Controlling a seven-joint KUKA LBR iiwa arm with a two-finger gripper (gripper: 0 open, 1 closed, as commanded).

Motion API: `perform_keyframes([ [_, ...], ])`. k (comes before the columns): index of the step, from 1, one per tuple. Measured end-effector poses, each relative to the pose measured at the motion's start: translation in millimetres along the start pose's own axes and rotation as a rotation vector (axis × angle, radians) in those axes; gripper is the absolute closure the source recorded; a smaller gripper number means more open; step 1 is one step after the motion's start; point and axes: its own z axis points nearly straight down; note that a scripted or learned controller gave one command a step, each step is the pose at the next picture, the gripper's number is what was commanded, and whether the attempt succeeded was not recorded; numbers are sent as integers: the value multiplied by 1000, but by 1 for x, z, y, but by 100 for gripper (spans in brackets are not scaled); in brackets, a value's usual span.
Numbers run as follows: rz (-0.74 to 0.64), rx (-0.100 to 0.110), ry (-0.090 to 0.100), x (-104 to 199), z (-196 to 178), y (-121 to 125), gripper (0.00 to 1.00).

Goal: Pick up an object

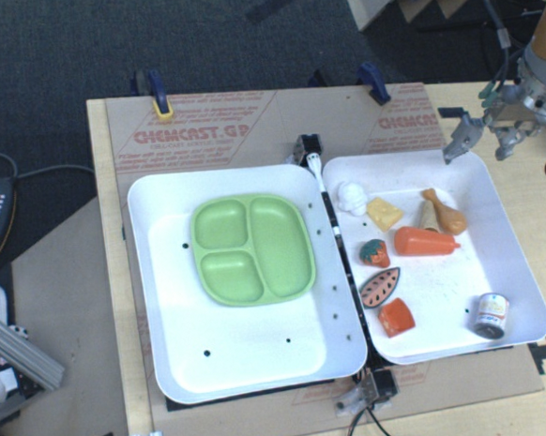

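My gripper [482, 142] hangs above the far right corner of the right bin [510, 241], fingers spread open with nothing between them. Below and left of it lie the toys: a chicken drumstick [441, 211], an orange carrot [425, 241], a yellow cheese piece [385, 213], a white garlic-like piece [351, 196], a strawberry [374, 252], a watermelon slice [380, 287], a red-orange block [396, 316] and a small can [491, 316] near the bin's front right corner.
The left bin [164, 268] holds a green divided plate [253, 248]. A black hinge strip [336, 245] runs between the bins. Blue clamps [160, 91] [372, 80] hold the board's far edge.
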Motion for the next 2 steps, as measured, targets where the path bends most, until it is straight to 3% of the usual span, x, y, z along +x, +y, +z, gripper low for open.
perform_keyframes([
  [1, -3, -14, -4, 0, -8, 3, 0],
  [2, -3, -9, -2, 0, 34, 1, 0],
])
